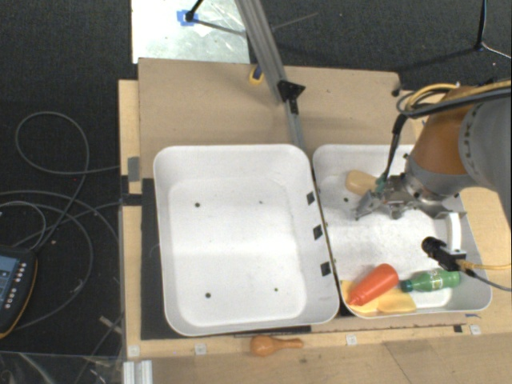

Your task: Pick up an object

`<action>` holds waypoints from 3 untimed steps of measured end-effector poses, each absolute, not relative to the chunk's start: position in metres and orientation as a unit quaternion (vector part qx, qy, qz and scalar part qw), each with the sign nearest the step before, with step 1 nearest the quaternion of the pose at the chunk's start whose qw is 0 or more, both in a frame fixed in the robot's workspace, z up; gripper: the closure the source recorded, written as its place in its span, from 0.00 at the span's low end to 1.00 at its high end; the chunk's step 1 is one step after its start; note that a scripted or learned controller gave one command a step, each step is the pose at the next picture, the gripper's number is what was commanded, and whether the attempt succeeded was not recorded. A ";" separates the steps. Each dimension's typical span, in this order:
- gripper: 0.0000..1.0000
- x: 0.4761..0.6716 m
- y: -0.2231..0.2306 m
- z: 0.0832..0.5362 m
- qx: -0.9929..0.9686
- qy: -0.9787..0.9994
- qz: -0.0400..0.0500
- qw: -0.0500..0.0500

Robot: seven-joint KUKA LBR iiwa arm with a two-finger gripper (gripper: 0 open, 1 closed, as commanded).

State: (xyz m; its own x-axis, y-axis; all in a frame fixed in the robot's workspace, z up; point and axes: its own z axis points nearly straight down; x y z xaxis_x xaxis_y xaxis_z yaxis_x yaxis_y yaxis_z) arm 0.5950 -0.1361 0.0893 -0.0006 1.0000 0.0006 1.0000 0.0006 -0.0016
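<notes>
Tool [374, 201] hangs near a pale tan rounded object [359, 182]; its grip state is unclear.

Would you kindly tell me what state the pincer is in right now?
Pincer: low in the right bin beside a tan object; whether it is open, closed or holding anything cannot be told.

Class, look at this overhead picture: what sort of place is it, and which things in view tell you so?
Probably a robotics lab test bench. A grey robot arm reaches over two white bins, loose cables trail across dark carpet, and a handheld control pendant lies at the edge.
</notes>
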 end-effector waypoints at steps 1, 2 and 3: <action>1.00 0.596 -0.137 0.102 -0.707 -0.707 -0.001 -0.001; 1.00 0.604 -0.128 0.160 -0.705 -0.709 -0.002 -0.003; 1.00 0.606 -0.129 0.214 -0.705 -0.709 -0.002 -0.003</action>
State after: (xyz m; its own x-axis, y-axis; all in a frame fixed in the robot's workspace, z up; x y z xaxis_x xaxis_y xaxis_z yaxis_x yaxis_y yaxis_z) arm 0.6063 -0.1288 0.2141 -0.0059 1.0000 -0.0017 1.0000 0.0059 0.0081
